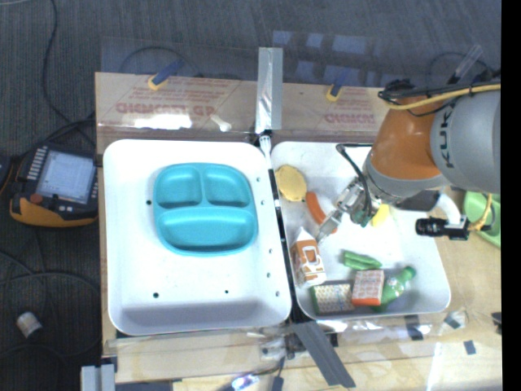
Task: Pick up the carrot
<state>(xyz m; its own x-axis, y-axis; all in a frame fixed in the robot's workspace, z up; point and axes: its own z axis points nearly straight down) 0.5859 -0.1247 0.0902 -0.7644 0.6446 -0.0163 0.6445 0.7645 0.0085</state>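
Right bin [435, 292] is pretty crowded: carrot [314, 207] squeezed between the yellow disc [291, 183] and orange carton [307, 261], open floor only up top.

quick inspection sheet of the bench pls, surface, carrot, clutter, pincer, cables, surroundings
surface: two white bins side by side, left bin and right bin, on a bench.
job's things: carrot lies in the right bin, near its left wall, beside a round yellow item.
clutter: blue divided tray in the left bin; green pod, green bottle and small boxes in the right bin.
grippers: pincer is low over the right bin, just right of the carrot; nothing seen between its fingers.
cables: black cables on the floor, upper left.
surroundings: handheld pendant on grey carpet, left of the bench.
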